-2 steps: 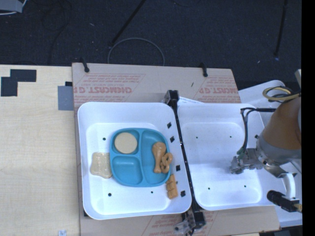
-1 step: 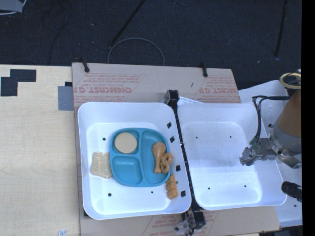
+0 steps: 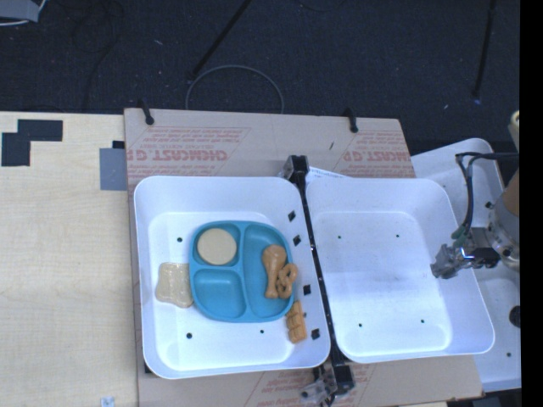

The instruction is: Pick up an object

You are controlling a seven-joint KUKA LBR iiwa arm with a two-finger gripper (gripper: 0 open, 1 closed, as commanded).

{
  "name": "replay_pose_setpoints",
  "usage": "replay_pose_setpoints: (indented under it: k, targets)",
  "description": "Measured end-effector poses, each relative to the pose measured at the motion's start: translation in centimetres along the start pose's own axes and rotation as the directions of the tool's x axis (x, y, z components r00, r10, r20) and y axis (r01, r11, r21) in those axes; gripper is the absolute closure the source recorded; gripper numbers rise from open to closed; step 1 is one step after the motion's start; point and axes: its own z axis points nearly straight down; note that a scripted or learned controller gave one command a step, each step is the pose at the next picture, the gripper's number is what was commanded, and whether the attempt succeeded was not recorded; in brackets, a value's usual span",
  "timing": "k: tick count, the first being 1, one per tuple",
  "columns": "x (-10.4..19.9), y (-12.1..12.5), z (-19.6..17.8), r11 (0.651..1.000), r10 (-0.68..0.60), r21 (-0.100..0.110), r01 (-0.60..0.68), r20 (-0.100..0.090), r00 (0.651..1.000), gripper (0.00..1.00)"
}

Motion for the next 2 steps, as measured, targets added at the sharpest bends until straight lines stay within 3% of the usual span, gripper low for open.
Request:
replay_pose_setpoints:
  k: [2]
  targets:
    - [0.1,-0.6,-8.0,1.0,-0.003,0.001,0.003,0.0,1.0,1.0]
